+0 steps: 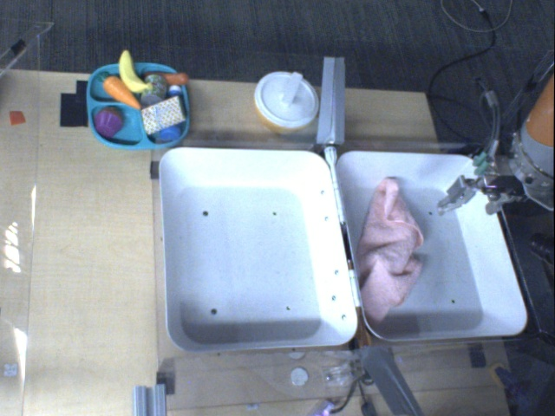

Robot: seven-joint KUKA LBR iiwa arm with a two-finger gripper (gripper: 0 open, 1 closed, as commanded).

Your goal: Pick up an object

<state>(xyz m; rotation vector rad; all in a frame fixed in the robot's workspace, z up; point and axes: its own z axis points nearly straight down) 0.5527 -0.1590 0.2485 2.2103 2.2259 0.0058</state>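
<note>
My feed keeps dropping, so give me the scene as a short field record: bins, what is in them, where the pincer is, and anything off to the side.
right bin: holds a crumpled pink cloth, lying in its left half
left bin: white, next to the right bin
pincer: over the right bin's upper right part, apart from the cloth, nothing between its fingers
arm: comes in from the right edge
blue tray: on the bench above the left bin, with toy food including a banana
white lidded container: on the bench near the bins' divide
</note>
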